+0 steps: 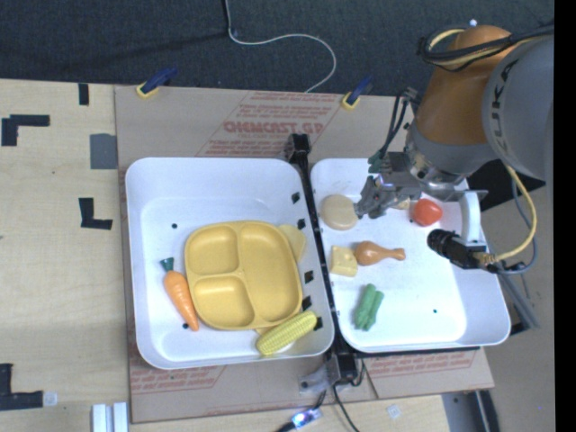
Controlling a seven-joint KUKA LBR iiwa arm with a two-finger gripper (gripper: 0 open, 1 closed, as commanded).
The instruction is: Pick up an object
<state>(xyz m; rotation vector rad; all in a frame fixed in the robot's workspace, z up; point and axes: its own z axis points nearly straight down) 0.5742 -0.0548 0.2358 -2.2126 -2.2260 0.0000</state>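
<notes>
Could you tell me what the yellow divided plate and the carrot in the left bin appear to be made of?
The yellow divided plate looks like moulded plastic: one even colour, smooth rounded compartment walls, a soft sheen. The carrot looks like a plastic toy too, uniformly orange with a stiff green top, though rubber or foam cannot be ruled out.

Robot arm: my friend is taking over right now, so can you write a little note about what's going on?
Tool: low in the right bin, beside the tan bun; grip state unclear, nothing seen held.
Right bin: bun, red tomato, cheese wedge, drumstick, green pepper.
Left bin: yellow divided plate, carrot, corn.
Done: nothing lifted.
Left: grasp and raise one object.
</notes>
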